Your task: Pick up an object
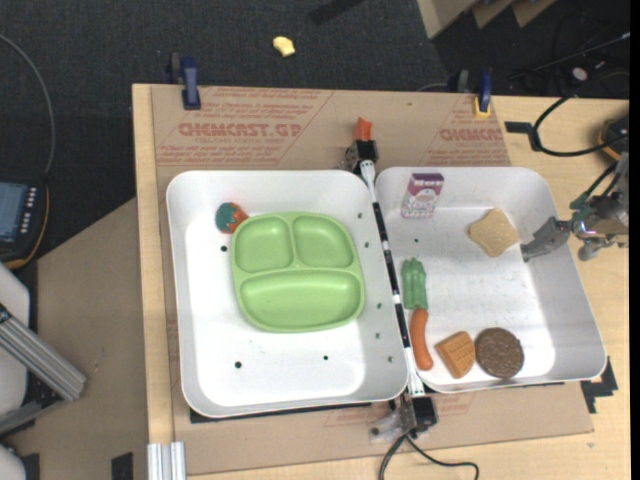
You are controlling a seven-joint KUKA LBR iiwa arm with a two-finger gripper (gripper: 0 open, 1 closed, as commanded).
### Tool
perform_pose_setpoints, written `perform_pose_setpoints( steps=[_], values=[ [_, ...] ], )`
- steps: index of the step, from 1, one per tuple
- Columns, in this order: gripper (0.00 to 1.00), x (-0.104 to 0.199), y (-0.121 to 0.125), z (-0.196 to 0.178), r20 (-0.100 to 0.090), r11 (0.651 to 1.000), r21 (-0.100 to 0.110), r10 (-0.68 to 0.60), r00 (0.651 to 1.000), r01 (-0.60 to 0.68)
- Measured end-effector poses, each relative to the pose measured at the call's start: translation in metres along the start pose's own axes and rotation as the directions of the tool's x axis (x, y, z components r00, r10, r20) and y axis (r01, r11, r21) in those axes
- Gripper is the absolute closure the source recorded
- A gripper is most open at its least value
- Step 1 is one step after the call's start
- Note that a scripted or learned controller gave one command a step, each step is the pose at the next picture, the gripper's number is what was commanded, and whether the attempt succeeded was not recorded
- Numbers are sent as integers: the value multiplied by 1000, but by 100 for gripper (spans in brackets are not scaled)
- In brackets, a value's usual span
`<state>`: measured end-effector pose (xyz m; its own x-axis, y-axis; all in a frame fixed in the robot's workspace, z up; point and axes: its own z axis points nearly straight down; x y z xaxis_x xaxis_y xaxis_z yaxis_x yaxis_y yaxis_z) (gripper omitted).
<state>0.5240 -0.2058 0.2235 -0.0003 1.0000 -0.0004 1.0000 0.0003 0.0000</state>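
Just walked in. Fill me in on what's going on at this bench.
A robot arm is set to pick an object from two white bins. Its gripper sits at the right rim of the right bin, close to a tan sponge-like block, with nothing visibly held. That bin also holds a small carton, a green vegetable, an orange carrot-like piece, an orange cracker and a brown round cookie. The left bin holds a green divided plate and a small red-and-green toy.

grey metal gripper [548, 238] with dull silver fittings
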Motion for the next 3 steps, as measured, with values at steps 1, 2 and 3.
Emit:
perform_pose_setpoints(
  steps=[1, 2, 3],
  values=[
    [0, 5, 44, 70, -1, 1000, 3, -3, 1000, 3],
    [0, 68, 70, 142, -3, 1000, 4, -5, 1000, 5],
    [0, -16, 129, 137, -17, 1000, 7, 1, 1000, -1]
  ],
)
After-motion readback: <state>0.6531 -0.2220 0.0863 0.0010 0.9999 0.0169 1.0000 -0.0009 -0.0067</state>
